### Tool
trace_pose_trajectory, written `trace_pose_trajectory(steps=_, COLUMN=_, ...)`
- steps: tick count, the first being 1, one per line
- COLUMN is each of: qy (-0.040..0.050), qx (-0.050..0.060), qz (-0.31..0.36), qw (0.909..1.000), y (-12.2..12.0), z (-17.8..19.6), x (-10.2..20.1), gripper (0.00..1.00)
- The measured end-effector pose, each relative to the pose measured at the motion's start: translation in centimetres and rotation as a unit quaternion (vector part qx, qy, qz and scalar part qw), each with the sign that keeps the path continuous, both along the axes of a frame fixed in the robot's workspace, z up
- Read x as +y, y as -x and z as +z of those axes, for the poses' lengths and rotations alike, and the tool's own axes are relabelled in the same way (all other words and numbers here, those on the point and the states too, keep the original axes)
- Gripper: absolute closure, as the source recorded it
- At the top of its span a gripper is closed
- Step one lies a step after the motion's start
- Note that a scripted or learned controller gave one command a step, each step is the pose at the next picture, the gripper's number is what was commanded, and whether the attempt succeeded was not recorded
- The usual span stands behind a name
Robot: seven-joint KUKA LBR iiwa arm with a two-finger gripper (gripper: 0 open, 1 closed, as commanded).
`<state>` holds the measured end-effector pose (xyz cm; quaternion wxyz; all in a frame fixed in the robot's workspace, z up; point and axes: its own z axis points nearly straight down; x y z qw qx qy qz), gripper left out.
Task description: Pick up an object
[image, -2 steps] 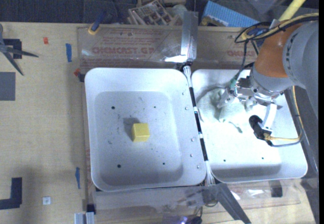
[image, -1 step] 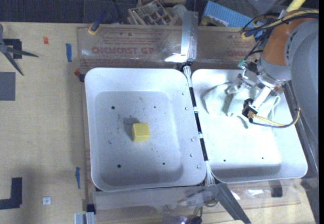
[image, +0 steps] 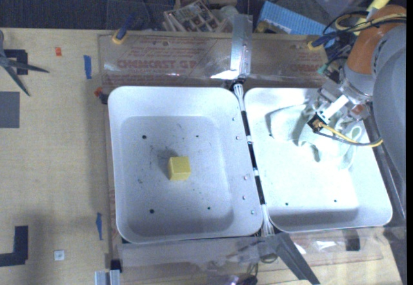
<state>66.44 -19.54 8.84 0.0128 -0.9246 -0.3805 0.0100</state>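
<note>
Lettering in red on the clear sheet (image: 174,61) behind the bins is faint and partly lost in glare, though "CHEMCAST" can be read on its left half. Two white bins stand side by side on the bench (image: 51,148): the left bin (image: 129,109) holds one yellow cube (image: 179,168) near its middle, well apart from the single arm (image: 390,90), which reaches over the right bin (image: 310,193). The jaws lie over that bin's far right part, blurred against pale shapes that are hard to make out, so whether they are spread or pressed together cannot be told.
</note>
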Motion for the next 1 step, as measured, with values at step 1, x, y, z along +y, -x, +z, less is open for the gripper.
trace_pose_trajectory(steps=1, qy=0.0100, qx=-0.010, qz=-0.246, qw=0.9691, y=2.34, z=1.13, x=-1.03, gripper=0.00)
